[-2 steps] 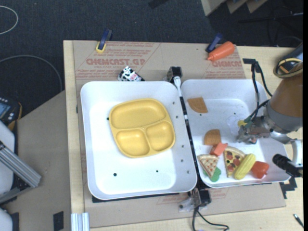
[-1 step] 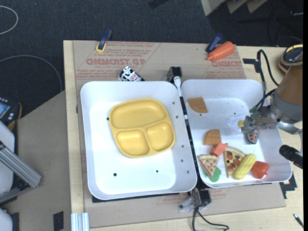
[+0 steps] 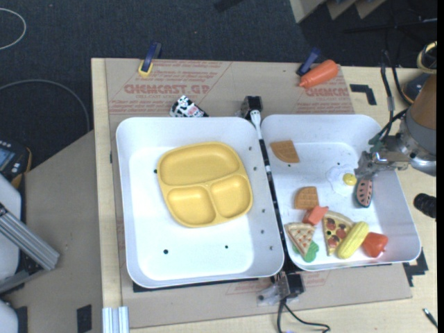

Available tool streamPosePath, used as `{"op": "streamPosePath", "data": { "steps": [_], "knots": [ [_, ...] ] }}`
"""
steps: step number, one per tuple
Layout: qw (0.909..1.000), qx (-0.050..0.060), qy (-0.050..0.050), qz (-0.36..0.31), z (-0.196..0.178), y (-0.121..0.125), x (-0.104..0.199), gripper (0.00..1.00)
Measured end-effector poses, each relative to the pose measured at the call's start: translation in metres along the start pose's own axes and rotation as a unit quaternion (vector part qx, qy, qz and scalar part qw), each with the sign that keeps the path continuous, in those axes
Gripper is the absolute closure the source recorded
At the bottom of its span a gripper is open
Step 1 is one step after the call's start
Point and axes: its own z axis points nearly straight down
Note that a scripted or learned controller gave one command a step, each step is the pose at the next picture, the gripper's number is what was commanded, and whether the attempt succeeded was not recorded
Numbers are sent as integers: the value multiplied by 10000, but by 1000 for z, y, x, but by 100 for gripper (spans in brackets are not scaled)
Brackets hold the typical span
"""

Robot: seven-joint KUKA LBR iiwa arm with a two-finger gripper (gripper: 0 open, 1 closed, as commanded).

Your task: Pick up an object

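My hand [image 3: 368, 173] grips the top of the dark watermelon-slice toy [image 3: 364, 191] near the right white bin's [image 3: 331, 126] right edge — grasped, lift-out remaining.

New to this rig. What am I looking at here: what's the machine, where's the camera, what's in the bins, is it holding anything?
One fixed camera looks down at a slant on a bench with two shallow white bins. The robot arm, grey with an orange band, reaches in from the right; its gripper hangs over the right bin, right above a watermelon slice.

The left bin holds a yellow divided plate. The right bin holds toy food: a cracker, a brown biscuit, two pizza slices, a corn cob, a red piece and a lemon slice.

Whether anything sits between the gripper's tips is too small to tell here, so I would not call the watermelon held.
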Motion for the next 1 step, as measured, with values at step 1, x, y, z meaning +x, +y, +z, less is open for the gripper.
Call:
{"op": "streamPosePath", "data": {
  "steps": [1],
  "knots": [
    [10000, 6, 0, 3, -32, 2, 0, 100]
  ]
}}
